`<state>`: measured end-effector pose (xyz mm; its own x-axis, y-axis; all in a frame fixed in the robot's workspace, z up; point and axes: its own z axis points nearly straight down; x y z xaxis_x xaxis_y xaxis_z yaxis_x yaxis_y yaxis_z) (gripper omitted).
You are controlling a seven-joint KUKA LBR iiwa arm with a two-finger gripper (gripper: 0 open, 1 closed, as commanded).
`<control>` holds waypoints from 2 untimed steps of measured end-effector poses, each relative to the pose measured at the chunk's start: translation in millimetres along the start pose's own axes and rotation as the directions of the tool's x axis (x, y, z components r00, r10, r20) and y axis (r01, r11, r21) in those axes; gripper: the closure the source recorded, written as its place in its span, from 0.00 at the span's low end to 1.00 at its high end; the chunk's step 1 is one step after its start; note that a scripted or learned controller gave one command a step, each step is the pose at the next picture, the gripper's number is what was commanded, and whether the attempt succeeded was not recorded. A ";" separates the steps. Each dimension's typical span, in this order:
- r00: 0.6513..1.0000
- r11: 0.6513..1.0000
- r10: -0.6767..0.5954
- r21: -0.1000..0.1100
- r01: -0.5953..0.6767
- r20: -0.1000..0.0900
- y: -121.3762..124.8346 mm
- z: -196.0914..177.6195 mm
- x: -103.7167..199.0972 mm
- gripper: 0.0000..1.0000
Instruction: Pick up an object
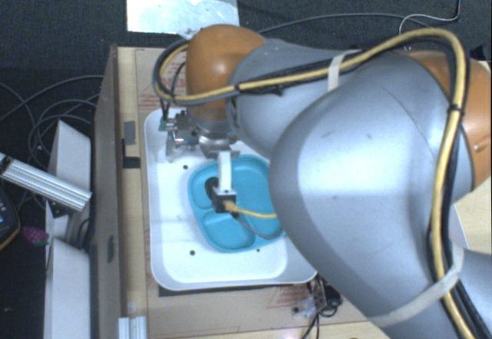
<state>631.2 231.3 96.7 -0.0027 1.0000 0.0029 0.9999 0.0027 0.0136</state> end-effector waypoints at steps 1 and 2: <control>1.000 1.000 0.000 0.001 0.000 0.000 -0.1 0.2 -0.1 0.00; 1.000 1.000 0.000 0.001 0.000 0.000 -0.2 0.3 -0.1 0.00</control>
